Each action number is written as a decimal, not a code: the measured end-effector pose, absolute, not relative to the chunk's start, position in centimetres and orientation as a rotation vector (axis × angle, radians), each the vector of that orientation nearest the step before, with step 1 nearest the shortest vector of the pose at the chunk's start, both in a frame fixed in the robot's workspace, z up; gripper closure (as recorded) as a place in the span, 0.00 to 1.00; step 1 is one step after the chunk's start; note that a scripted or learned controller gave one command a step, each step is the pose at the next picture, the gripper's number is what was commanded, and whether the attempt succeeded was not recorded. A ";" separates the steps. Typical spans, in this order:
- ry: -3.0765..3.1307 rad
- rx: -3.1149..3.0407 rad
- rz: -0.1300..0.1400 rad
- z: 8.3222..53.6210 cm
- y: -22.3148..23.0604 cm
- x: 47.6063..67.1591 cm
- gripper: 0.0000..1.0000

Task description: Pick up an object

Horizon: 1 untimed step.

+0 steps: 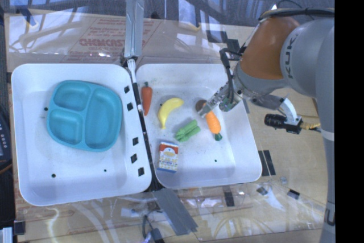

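Arm (284, 54) overhangs gripper (219, 104), fingers indistinct.

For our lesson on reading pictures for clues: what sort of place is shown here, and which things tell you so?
Probably a robot lab or test bench. A grey and orange robot arm reaches over two white bins holding toy food, such as a banana and a carrot, plus a blue divided plate. Taped cardboard and cables surround them.

Two shallow white plastic bins (34, 176) hold a light-blue divided plate (85, 115) on the left and, on the right, a yellow banana (169, 110), two orange carrots (147, 98), a green pod (187, 131) and a red-white-and-blue patterned carton (168, 156).
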<state>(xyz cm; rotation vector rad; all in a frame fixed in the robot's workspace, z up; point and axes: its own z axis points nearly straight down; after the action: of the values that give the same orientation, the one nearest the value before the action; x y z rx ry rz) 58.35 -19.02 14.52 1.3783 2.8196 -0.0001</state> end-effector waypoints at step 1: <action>2.694 1.612 0.001 21.8 -13.7 65.1 1.00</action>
<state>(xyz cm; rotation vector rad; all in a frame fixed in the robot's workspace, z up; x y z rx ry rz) 65.06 -13.66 21.84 1.6120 2.6937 0.0013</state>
